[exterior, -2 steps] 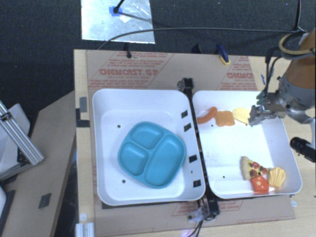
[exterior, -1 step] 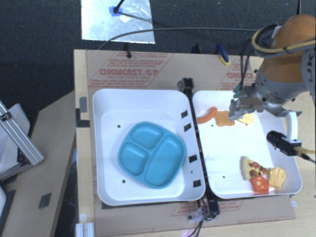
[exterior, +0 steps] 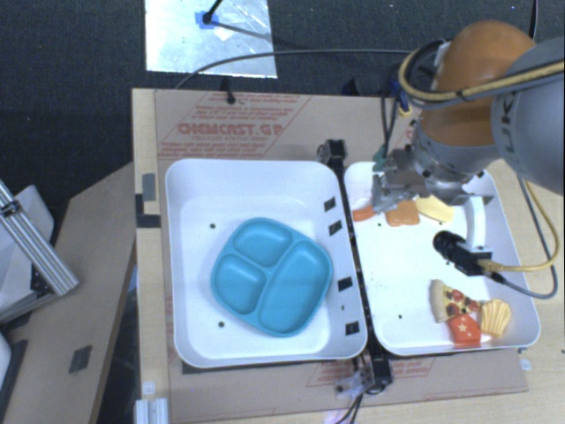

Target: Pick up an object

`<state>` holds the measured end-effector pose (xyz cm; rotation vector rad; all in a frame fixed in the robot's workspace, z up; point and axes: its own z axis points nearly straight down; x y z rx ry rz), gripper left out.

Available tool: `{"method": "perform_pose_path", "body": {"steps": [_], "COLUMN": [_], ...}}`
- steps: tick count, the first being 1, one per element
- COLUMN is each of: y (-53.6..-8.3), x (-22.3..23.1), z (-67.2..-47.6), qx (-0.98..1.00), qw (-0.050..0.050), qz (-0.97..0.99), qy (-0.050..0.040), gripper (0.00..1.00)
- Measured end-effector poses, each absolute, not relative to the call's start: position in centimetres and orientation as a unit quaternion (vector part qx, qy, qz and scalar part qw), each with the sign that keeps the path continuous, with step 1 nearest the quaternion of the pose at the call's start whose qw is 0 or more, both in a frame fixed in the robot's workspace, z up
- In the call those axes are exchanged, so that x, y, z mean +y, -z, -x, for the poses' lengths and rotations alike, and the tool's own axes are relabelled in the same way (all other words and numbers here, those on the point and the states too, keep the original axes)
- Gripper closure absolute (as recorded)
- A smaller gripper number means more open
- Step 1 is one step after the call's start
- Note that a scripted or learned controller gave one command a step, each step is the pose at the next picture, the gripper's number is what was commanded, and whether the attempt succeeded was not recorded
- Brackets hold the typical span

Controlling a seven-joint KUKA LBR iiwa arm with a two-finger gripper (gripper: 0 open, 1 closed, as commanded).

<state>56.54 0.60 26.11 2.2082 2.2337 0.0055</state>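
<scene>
You see the gripper (exterior: 386, 194) low in the right bin (exterior: 402, 325), probably to reach the orange piece (exterior: 403, 215) lying just beside it. Whether it is open, you cannot tell.

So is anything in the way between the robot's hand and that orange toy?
Nothing visible is. The end effector hangs right above the orange toy in the right bin, with a yellow piece just beside it.

Two bins sit side by side on the desk (exterior: 115, 237). The left bin (exterior: 190, 201) holds a divided plate (exterior: 270, 276) centrally. In the right bin (exterior: 402, 272), toy foods (exterior: 468, 312) cluster at 5 o'clock, others (exterior: 415, 212) at 11 o'clock.
</scene>
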Motion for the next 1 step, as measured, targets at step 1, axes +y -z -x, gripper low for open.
{"method": "perform_pose_path", "body": {"steps": [1], "y": [-26.36], "x": [5.83], "z": [-57.63], "qx": [0.711], "qw": [0.0], "qz": [-0.703], "qy": [-0.002], "gripper": [1.0]}}
